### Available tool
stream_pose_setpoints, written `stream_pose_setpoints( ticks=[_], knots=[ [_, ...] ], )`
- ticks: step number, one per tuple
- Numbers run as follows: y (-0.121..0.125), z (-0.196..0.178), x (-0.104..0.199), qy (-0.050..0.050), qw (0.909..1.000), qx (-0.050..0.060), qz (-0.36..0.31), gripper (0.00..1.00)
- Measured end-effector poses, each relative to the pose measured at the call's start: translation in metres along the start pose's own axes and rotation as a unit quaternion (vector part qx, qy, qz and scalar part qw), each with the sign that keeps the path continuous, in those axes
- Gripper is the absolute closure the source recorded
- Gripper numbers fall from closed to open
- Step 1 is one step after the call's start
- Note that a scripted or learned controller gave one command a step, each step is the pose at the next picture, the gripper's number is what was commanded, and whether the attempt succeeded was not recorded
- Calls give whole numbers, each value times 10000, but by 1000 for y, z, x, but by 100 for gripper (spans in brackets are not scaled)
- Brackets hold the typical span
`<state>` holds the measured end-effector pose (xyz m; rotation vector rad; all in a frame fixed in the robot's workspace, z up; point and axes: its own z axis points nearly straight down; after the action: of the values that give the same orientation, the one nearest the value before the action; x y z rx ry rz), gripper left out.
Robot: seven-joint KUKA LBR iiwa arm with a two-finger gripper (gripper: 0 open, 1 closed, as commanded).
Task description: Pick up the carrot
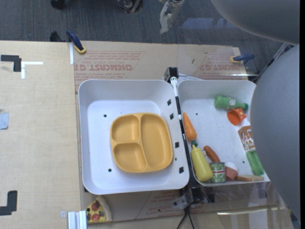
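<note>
Near the middle of the frame, in the right bin [215, 88] and hard against its left wall: the carrot [189, 127], orange, lying lengthwise with its thin end toward the top of the frame. Free of any grip, well apart from the tool. Just below it, a yellow squeeze bottle [200, 164], nearly touching the carrot's thick end; beside that, a small red sausage-like piece [211, 153] and a green can [218, 172]. Toward the bin's upper right, a green item [229, 102] with an orange-red one [236, 116] just under it; farther down the right side, a printed packet [246, 138] and a green vegetable [256, 162]. In the left bin [90, 128], a yellow three-part plate [141, 142], nothing on it. At the top centre of the frame, beyond the desk [33, 142] and over the carpet, the tool [167, 14], small and blurred; apart or together, cannot tell. Along the upper right and right edge, the grey bulk of the arm [259, 6], out of focus. On the desk at lower left, a toy pizza slice [96, 212].
</note>
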<state>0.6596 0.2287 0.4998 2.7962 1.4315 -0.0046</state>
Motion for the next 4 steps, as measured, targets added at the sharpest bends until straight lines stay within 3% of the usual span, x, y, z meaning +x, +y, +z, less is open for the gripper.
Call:
stream_pose_setpoints(
  ticks=[1, 2, 3, 4],
  knots=[
    [0, -6, 2, -17, 10000, 6, -30, 100],
    [0, -6, 2, -19, 10000, 9, -25, 0],
    [0, -12, 3, -34, 10000, 15, -49, 100],
    [0, -12, 3, -35, 10000, 16, -46, 0]
  ],
)
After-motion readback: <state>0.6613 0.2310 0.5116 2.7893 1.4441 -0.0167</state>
